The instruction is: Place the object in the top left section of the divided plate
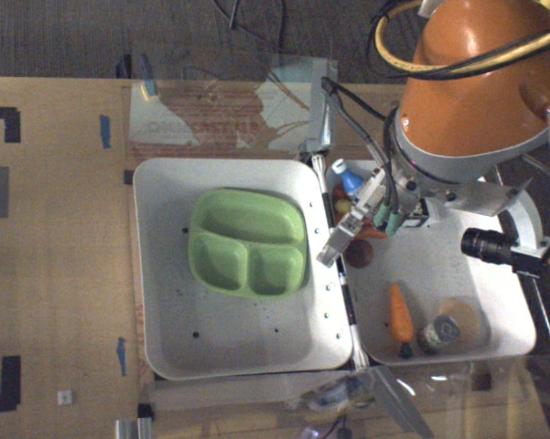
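Camera view, nearest edge: two white bins are sitting side by side on the bench; the left bin [165, 337] is carrying the plate, the right bin [494, 341] the loose items.
Right bin, near corner: an orange carrot [400, 312] is lying lengthwise, with a small round jar-like thing [438, 333] just beside it and a pale disc [461, 316] touching that.
Plate: the green divided plate [248, 241] is resting near the middle of the left bin, one long section toward its far edge and two smaller ones toward the near edge; all three are looking bare.
Gripper: the gripper [333, 249] is hanging over the wall between the two bins, pointing toward the plate's right rim; whether it is spread or closed I cannot tell, and nothing is showing between its tips.
Candidate objects: a dark round thing [360, 253] is lying just beside the gripper at the right bin's left wall; a blue-capped item [349, 177] is sitting at the far left corner.
Arm: the orange band [480, 71] is looming over the right bin's far edge.
Doing the step well: judging by the bare plate, the pick is not yet done; the tool should be coming down squarely on one object, clear of the bin wall, then crossing to the plate's far left section.
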Controlling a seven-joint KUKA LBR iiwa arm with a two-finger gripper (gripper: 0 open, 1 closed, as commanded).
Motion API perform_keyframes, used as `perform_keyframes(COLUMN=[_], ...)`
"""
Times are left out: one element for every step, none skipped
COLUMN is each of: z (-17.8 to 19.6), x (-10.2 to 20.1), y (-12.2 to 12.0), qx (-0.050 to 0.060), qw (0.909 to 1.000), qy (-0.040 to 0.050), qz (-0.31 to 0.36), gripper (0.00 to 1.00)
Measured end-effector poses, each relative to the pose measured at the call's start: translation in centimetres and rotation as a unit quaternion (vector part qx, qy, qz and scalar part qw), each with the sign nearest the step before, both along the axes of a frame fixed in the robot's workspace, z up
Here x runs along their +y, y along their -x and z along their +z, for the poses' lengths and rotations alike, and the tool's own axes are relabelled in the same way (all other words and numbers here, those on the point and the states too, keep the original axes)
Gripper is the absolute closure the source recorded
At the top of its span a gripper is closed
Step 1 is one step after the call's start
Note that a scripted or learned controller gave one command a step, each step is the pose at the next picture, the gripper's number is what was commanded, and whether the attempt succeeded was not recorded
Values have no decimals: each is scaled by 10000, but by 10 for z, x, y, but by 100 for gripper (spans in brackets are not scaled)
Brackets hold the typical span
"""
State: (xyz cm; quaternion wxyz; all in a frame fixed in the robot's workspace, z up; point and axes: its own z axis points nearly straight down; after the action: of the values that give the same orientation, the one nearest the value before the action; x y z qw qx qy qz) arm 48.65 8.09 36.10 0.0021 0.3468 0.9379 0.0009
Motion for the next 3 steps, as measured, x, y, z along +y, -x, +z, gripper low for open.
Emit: perform_keyframes(z=[11,-64,-53], x=[1,6,-37], y=[-1,-63,-49], qx=[-32,12,23], qw=[10000,9987,9982], qy=[-1,0,0], qz=[11,510,-606], gripper=[100,100,100])
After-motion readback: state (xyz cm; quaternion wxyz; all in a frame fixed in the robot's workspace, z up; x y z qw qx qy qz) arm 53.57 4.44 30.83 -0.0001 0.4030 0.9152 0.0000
